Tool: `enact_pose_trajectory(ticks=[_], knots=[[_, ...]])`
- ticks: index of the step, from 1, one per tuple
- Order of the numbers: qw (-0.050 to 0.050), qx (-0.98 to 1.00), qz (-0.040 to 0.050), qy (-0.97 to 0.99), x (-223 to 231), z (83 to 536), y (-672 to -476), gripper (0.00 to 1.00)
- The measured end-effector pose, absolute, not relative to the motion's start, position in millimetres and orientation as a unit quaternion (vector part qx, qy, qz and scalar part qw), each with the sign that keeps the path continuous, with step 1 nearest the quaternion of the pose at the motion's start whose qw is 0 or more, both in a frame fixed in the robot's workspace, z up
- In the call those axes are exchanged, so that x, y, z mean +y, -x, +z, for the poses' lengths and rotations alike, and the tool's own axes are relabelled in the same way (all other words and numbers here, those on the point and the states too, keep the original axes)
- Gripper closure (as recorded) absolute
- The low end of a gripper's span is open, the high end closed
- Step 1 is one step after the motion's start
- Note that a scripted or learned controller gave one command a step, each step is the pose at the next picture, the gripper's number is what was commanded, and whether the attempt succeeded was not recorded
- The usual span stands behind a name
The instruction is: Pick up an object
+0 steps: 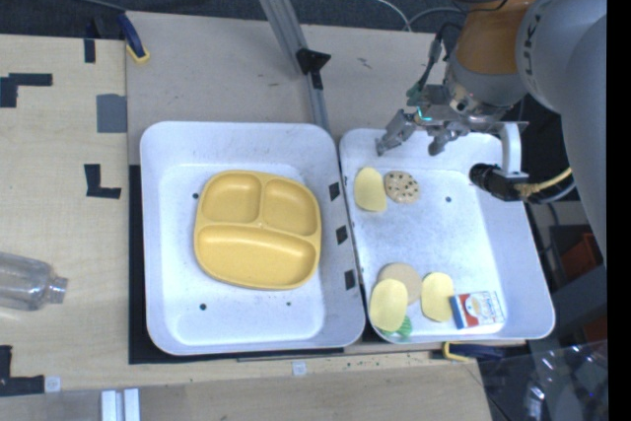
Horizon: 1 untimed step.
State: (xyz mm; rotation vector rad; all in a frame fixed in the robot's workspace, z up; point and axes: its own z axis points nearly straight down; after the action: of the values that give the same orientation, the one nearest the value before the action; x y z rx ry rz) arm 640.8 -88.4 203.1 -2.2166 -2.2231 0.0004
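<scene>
Apparently jaws [414, 140] spread wide, empty, above cookie [399, 185].

Clear bottle [28, 285] cut off, left edge

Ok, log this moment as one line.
tool open, holding nothing | above right white bin far edge | nearest: round speckled cookie | yellow divided plate in left bin
</scene>
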Motion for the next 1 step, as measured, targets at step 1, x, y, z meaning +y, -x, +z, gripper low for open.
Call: enact_pose_trajectory(ticks=[1], knots=[[0.001,-0.708,-0.0008,0.706,-66.9,237.7,-604.7,0.0]])
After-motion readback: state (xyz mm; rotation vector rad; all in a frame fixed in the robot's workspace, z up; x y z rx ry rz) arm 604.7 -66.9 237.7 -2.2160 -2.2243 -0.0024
